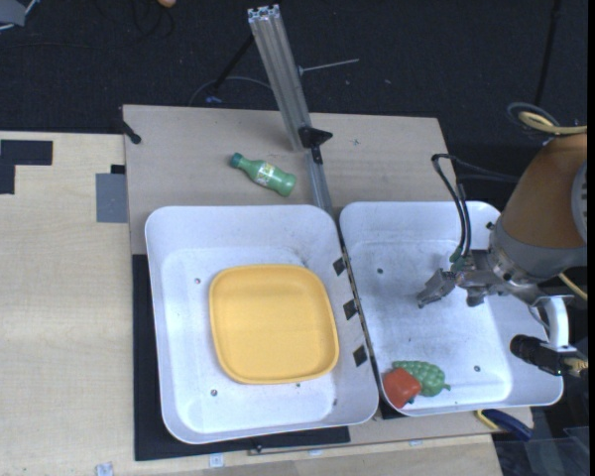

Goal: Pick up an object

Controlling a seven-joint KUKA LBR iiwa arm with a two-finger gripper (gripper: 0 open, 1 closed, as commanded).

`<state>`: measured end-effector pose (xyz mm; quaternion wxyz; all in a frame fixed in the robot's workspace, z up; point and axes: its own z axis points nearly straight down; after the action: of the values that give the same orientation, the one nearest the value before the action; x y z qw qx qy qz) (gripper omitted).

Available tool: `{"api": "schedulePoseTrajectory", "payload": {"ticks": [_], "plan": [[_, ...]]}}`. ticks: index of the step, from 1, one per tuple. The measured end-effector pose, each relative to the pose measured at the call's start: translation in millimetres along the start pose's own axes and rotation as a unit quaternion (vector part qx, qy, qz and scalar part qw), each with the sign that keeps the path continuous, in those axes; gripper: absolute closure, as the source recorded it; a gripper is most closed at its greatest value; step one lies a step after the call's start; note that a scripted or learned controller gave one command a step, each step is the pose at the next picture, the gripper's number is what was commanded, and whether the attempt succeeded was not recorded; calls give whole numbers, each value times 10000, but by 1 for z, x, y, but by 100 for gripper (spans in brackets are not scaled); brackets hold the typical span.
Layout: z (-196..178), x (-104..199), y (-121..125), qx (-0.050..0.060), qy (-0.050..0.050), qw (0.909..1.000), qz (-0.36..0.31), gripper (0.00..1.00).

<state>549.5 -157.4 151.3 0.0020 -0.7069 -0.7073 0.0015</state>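
Jaws of the gripper [438, 291] are seen low over the middle of the right bin [377, 228], but whether they are parted or closed cannot be told from this view; nothing is seen held between them. A red and green toy vegetable [413, 381] lies at the near edge of that bin, apart from the gripper and close to the bin wall. A yellow plate [274, 322] rests in the left bin [169, 266], and a green bottle [263, 174] lies on the bench behind it. For a sound pick, the gripper would best be carried toward the near edge, centred over the vegetable, and lowered with room kept from the wall.
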Motion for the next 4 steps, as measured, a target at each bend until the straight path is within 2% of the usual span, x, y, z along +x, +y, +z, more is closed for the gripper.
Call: {"api": "schedulePoseTrajectory", "payload": {"ticks": [1, 2, 4], "plan": [[53, 1, -1, 2, 2, 10000, -1, 0], [40, -1, 0, -22, -3, 10000, 12, 100], [-54, -15, 10, -41, -8, 10000, 7, 100]]}}
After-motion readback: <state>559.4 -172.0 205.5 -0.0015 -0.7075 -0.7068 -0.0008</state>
